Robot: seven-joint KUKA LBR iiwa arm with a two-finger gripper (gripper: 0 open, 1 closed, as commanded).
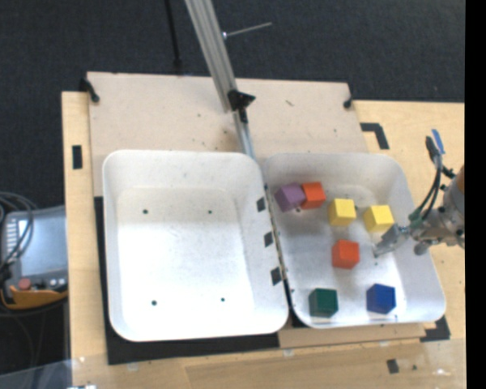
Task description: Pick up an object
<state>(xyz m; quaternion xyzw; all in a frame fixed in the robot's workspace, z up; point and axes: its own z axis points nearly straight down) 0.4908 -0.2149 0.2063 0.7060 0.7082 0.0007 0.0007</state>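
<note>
White bins: left bin (186, 250) bare; right bin (405, 193) carries seven cubes.
Arm: reaches in at the right bin's right rim.
Hand (386, 243): low, just beside the yellow cube (379, 216); spread or pressed together, I cannot tell.
Cubes: purple cube (289, 196) touches the orange one (313, 194).
Progress: nothing lifted; the grasp is left, I judge.

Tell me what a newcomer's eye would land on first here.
The bright cubes in the right bin stand out: a purple cube touching an orange cube, two yellow cubes, a second orange one, plus a green cube and blue cube along the near edge. The end effector hangs at that bin's right side. The left bin is plain white.
</note>
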